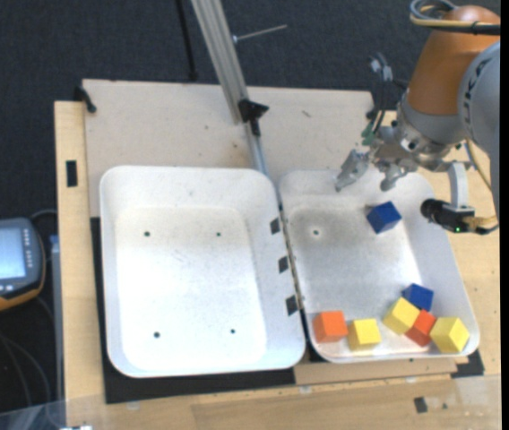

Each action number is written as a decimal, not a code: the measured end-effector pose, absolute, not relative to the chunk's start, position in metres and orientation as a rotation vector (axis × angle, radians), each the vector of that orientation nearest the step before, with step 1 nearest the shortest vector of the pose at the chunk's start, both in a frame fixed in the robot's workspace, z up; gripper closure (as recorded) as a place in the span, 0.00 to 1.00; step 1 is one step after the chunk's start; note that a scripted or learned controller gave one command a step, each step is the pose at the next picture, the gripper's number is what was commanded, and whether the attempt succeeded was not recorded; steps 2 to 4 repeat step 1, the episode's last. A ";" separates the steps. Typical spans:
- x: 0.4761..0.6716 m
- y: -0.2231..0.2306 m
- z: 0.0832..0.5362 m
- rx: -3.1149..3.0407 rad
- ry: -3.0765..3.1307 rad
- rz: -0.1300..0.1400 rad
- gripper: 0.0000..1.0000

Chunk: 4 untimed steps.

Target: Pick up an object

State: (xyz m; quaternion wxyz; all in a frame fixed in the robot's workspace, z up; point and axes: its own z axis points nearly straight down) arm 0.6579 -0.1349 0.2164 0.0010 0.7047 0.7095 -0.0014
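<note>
The metal fingers (pixel 368 174) of the gripper hang spread apart over the far edge of the right bin (pixel 362 267), with nothing between them. One finger points toward the left, the other sits just to its right. They join a cluttered grey wrist with thin cables, and above it the arm (pixel 447 61) is smooth and rounded, orange at the band and grey beyond, reaching in from the right.

Just near and right of the fingers, apart from them, lies a blue cube (pixel 383 216), matte and sharp-edged, alone in the far part of the right bin. Six more small blocks sit along that bin's near edge. From left to right: an orange block (pixel 330 325), a yellow block (pixel 364 332), another yellow block (pixel 403 314) with a red block (pixel 421 325) touching it, a second blue block (pixel 418 296) just behind those, and a third yellow block (pixel 450 334) in the near right corner. In all: two blue, three yellow, one orange, one red.

There are two bins, both shallow white trays with rounded corners and a finely speckled, scuffed floor. The left bin (pixel 129 240) has a few small dark dots on its floor.

The bins rest side by side on a pale wooden counter (pixel 147 119) with a lighter board under their far side. A ribbed aluminium post (pixel 223 52) slants up from between the bins. Beyond the counter the floor is dark carpet (pixel 21 34). At the left edge sits a grey handheld screen unit (pixel 2 258) with an orange underside.
</note>
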 end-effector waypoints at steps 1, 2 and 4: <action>0.679 -0.206 0.170 2.226 2.215 -0.007 0.00; 0.679 -0.206 0.170 2.226 2.215 -0.007 0.00; 0.679 -0.206 0.170 2.226 2.215 -0.007 0.00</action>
